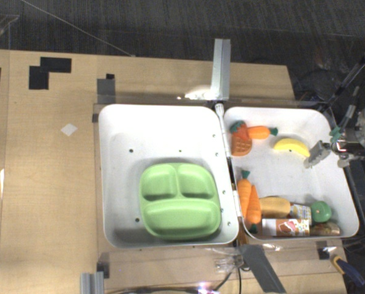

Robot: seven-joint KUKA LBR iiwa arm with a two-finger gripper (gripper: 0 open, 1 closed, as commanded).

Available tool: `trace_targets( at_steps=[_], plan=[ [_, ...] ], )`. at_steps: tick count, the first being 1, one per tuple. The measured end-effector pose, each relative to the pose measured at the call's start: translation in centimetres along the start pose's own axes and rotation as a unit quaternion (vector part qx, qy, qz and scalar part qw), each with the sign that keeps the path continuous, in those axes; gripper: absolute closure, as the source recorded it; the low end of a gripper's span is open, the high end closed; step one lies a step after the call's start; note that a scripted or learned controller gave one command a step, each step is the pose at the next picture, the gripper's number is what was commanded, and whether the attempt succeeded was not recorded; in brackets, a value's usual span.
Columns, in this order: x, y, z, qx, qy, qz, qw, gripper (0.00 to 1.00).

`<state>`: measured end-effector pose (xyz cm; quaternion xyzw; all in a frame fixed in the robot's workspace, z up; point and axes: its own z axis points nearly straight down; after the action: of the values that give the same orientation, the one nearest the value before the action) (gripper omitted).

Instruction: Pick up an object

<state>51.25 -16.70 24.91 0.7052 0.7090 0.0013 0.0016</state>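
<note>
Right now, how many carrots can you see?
2. One small carrot lies at the top of the right bin, beside the banana. One bigger carrot lies along its left wall. Others may hide under the bottom pile.

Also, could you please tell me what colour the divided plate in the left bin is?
Light green; the divided plate shows best in the camera view.

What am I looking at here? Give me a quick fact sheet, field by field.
left bin: holds a green divided plate
right bin: holds toy food
top of right bin: small carrot, orange piece, banana
bottom of right bin: large carrot, bread roll, green round toy, printed packet
gripper: over the right bin's right edge, near the banana, holding nothing visible
fingers open or shut: cannot tell
</note>
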Motion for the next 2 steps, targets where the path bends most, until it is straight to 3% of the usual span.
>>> trace_targets(
  at_steps=[1, 2],
  plan=[
    [-3.8, 5.6, 7.7, 0.001, 0.0, 0.048, 0.9988, 0.0],
    [-2.9, 10.3, 14.5, 0.0, 0.0, 0.059, 0.9983, 0.0]
  ],
)
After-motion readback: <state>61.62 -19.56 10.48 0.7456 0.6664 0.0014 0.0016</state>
